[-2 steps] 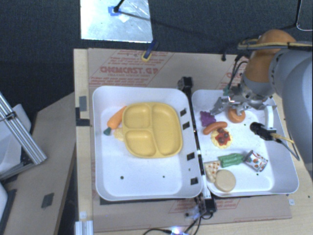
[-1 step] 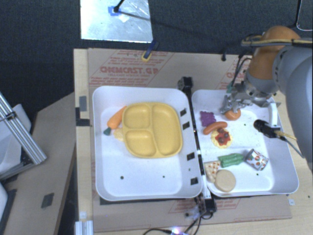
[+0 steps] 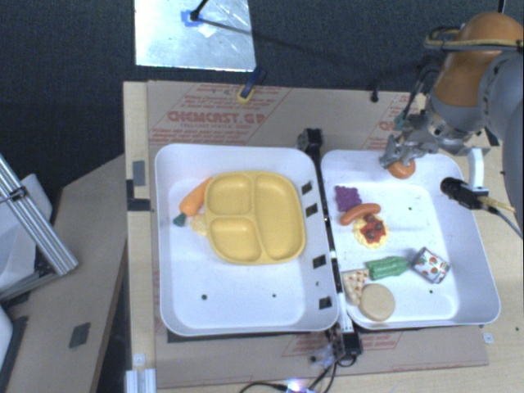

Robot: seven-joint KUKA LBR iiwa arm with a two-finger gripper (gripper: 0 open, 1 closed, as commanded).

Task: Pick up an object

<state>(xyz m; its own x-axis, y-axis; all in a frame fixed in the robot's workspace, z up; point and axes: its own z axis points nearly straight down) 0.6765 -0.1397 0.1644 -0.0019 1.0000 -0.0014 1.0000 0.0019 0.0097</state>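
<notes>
The left bin (image 3: 176,244) holds a yellow three-compartment plate (image 3: 250,217), lying flat near the bin's middle. A toy carrot (image 3: 193,197) lies along the plate's left edge, its orange body touching the rim and its green tip pointing toward the bin's left wall; a pale small piece peeks out just beneath it, too hidden to name.

The right bin (image 3: 467,252) carries a scatter of play food. Near its left side sits a purple bunch of grapes (image 3: 348,196), with a red hot dog (image 3: 361,213) just below it and a small yellow disc topped with red sauce (image 3: 370,232) (it looks like a tiny pizza or pasta) just below that. Further toward the near edge lie a green pickle-like piece (image 3: 386,266), a checkered cracker (image 3: 354,283) and a round tan cookie (image 3: 377,302), the last two touching. Right of the pickle rests a small printed packet (image 3: 431,265).

At the far edge of the right bin, the gripper (image 3: 401,159) hangs over a small orange object (image 3: 401,169), whose lower curve peeks out beneath the fingertips. The fingers sit close about its top, but whether they truly clasp it I cannot tell. A black fitting (image 3: 458,191) juts over the bin's right side.
</notes>
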